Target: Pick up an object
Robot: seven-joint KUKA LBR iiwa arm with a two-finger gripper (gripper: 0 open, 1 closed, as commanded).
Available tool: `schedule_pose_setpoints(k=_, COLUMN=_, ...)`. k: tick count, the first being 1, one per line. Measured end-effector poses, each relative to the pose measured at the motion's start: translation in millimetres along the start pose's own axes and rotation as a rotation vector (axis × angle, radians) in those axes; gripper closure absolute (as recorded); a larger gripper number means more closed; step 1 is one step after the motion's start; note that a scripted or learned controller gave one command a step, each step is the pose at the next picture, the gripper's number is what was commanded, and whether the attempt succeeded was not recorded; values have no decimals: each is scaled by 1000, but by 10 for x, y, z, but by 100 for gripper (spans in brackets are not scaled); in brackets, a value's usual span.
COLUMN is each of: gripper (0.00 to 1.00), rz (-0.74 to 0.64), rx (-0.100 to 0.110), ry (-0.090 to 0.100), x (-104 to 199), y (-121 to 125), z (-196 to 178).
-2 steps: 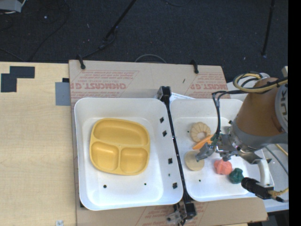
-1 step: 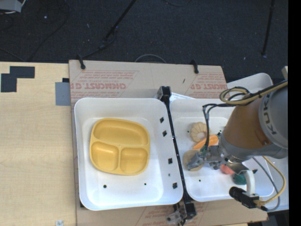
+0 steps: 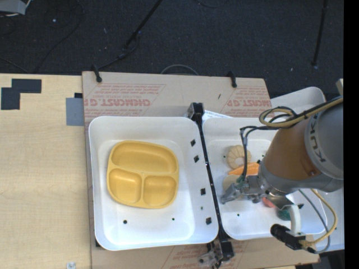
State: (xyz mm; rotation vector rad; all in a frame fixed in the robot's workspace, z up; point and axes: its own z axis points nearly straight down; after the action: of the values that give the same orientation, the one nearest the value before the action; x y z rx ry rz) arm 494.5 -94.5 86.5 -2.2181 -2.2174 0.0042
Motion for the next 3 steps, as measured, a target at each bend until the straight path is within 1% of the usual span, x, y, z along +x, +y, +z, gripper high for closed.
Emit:
schedule_pose_setpoints(k=1, gripper=100, rz=3, rx=1, ry=1, x=-7, y=5, z=-108)
schedule_pose_setpoints(k=2, gripper=100, rz=2, rx=-6, ry=-2, x=-108, y=36, z=-660)
schedule_pose_setpoints(k=3, gripper=100, rz=-2, rx=-6, ry=-2, x=-164, y=87, z=-1095)
